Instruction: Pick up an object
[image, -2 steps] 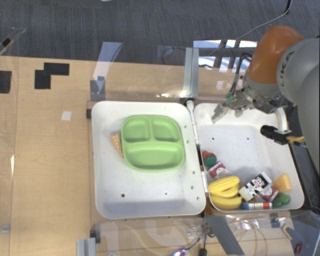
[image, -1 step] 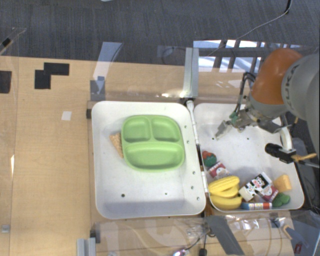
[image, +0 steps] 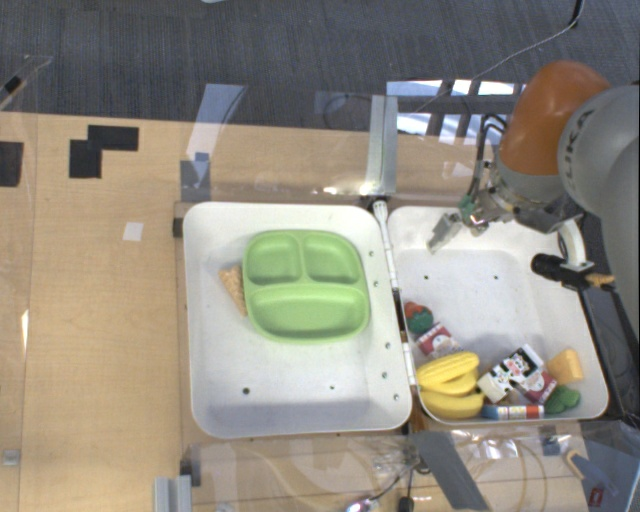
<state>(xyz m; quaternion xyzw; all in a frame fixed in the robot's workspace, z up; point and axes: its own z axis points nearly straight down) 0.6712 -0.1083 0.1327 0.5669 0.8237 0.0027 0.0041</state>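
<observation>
White moulded plastic forms both shallow bins; the left bin (image: 215, 330) bears a green three-compartment plastic tray (image: 303, 285), with a tan, rough-textured wafer-like piece (image: 233, 288) tucked partly under the tray's left edge. In the right bin (image: 480, 285), the candidate objects are crowded into the near corner, probably because the floor slopes or earlier handling pushed them there: a smooth yellow banana-shaped toy (image: 450, 385), a small red-and-white packet (image: 432, 338) beside a red-and-green piece (image: 417, 317), a black-and-white printed box (image: 518, 372), a yellow wedge-shaped block (image: 566, 364), a dark green rounded item (image: 563, 401) and a slim marker-like stick (image: 517, 411). The two-finger gripper (image: 447, 229) hangs at the far edge of the right bin, well apart from that cluster, nothing visibly between its tips; whether it is spread or closed cannot be told. No pick is begun, by this evidence.
</observation>
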